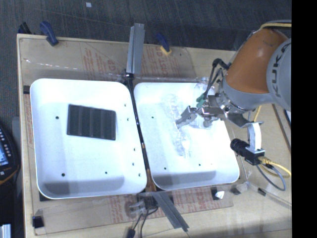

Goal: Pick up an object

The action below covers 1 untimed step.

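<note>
Clearly the gripper (187, 117) sits low over the right bin (163, 172), near the middle of its far half, among clear plastic objects (181, 143) that blur into the white floor; I cannot tell how its fingers stand, nor whether anything is caught between them. A good pick, I judge, means settling on one piece, closing squarely on it, then lifting straight up. Glare makes the clear pieces hard to separate. The left bin (44, 182) carries a dark ribbed block (91, 122), well apart. Clamps (49, 33) line the worktop's (74, 56) far edge.
</note>
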### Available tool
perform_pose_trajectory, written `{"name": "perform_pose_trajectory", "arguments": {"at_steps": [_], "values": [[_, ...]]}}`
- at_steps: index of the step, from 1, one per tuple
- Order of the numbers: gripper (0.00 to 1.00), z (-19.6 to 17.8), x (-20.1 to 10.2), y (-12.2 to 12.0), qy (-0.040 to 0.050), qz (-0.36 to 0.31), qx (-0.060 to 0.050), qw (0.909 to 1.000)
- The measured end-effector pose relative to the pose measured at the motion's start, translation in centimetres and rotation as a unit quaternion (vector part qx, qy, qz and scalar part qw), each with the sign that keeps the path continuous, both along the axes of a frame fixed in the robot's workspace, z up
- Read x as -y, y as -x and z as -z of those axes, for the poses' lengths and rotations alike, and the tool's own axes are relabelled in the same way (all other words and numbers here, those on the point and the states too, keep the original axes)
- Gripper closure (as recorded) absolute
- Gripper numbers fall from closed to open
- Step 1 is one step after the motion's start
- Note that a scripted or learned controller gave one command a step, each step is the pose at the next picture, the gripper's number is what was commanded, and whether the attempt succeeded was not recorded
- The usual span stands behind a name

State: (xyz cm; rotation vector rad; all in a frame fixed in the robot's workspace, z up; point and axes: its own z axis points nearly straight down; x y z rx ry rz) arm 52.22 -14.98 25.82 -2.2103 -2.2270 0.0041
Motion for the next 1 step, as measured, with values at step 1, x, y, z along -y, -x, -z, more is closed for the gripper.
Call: {"name": "perform_pose_trajectory", "arguments": {"at_steps": [1], "values": [[0.00, -6.00, -3.30, -3.01, 0.0005, -0.044, 0.002, 0.9990]]}}
